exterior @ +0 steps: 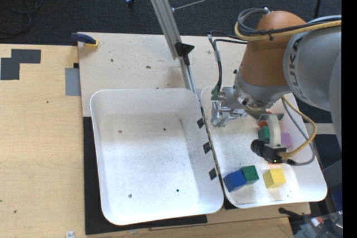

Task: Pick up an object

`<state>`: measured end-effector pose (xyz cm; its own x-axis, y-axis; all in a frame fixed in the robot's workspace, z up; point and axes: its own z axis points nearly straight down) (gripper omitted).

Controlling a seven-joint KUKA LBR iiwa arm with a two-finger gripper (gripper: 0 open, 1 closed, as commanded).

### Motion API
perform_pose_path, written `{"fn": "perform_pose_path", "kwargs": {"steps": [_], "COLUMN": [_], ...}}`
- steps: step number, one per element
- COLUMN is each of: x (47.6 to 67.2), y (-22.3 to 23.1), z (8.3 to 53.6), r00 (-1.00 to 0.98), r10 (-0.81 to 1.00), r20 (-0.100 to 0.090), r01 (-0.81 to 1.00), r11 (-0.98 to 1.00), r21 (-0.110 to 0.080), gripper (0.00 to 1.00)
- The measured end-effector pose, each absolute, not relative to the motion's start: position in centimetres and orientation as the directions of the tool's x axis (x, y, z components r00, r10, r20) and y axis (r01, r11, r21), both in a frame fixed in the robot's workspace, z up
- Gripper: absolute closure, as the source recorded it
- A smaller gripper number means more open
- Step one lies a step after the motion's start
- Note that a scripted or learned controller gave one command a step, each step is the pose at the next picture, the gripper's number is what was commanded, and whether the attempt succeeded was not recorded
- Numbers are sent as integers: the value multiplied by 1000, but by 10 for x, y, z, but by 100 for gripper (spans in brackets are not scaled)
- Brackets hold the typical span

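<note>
My gripper hangs over the far left part of the right bin, close to the wall it shares with the left bin. A blue block and a green block sit touching each other near the right bin's front. A yellow block lies just right of them. Partly under the wrist lie a small green and red piece and a pale purple piece. All of these lie nearer the front than the gripper and apart from it.
The left bin stands beside the right one. A slanted aluminium bar comes down from the back to the bins' shared wall. The arm's orange band and cables overhang the right bin. A blue clamp sits at the bench's far left corner.
</note>
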<state>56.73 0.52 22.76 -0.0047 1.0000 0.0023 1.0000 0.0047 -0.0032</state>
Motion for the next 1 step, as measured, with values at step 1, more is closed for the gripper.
{"fn": "perform_pose_path", "kwargs": {"steps": [1], "x": [561], "y": [60], "z": [222], "r00": [-5], "r10": [1000], "r20": [2], "r01": [1000], "r11": [5], "r21": [-5], "gripper": [100]}}
